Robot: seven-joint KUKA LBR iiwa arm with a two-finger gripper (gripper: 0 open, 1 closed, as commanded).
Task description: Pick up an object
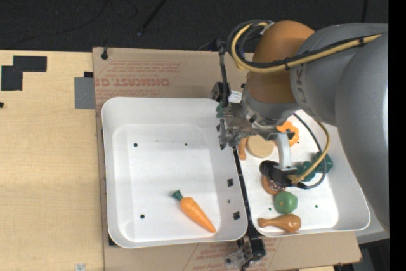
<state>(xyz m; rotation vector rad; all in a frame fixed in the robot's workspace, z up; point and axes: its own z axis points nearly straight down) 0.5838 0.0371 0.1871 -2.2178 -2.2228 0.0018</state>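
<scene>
An orange toy carrot (pixel 194 212) with a green top lies near the front of the left bin (pixel 120 136). In the right bin (pixel 346 212) I see a green ball (pixel 285 201), a tan drumstick (pixel 281 223), a pale round disc (pixel 259 148), a brown round piece (pixel 271 184), a teal item (pixel 319 166) and an orange piece (pixel 290 132). My gripper (pixel 231 131) hangs over the divider between the two bins, beside the pale disc and far above the carrot in the view.
The big grey arm with its orange band (pixel 279 57) covers the back of the right bin. Cardboard (pixel 146 76) lies under both bins, and bare wooden bench (pixel 44 168) extends to the left.
</scene>
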